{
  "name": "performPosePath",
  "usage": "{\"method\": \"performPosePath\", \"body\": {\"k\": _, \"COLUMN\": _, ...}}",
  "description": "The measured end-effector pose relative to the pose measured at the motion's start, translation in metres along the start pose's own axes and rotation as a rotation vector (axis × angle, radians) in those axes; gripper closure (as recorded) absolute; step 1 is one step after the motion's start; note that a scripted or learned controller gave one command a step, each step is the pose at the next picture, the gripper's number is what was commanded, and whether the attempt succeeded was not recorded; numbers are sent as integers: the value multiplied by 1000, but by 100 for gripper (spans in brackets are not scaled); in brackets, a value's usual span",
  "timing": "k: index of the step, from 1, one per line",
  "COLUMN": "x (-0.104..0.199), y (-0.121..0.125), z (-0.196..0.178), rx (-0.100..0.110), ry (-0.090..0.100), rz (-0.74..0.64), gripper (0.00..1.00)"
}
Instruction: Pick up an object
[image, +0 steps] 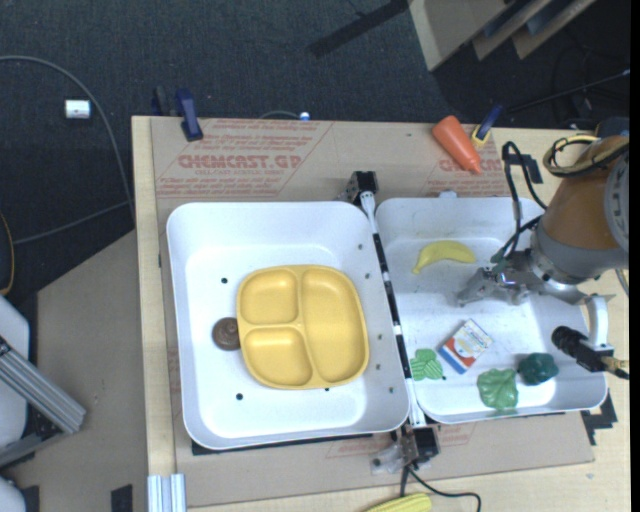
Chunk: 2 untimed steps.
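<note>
Gripper (478, 290) sits low in the right bin (570, 398), fingers spread, nothing between them. The banana (445, 254) lies just beside it toward the back wall; the small carton (466, 346) is nearer the front. You want the fingers straddling the banana's narrow width before closing, and descend squarely.

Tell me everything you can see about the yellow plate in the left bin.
The yellow plate is a rounded-square tray, plastic by its look, split by raised ridges into three sections, none holding anything. It lies flat and face up near the middle of the left bin, turned slightly off square. A small brown round thing sits at its left edge, partly tucked under the rim.
</note>
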<state>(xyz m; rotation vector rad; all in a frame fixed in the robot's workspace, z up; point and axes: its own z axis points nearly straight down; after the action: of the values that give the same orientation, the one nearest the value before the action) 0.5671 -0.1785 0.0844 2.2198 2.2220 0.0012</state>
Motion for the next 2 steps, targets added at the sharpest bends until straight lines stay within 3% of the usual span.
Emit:
{"method": "performPosePath", "body": {"k": 1, "x": -18, "y": -74, "z": 0, "rx": 3, "ry": 0, "rz": 2, "gripper": 0}}
{"method": "performPosePath", "body": {"k": 2, "x": -15, "y": 24, "z": -77, "rx": -3, "ry": -1, "rz": 0, "gripper": 0}}
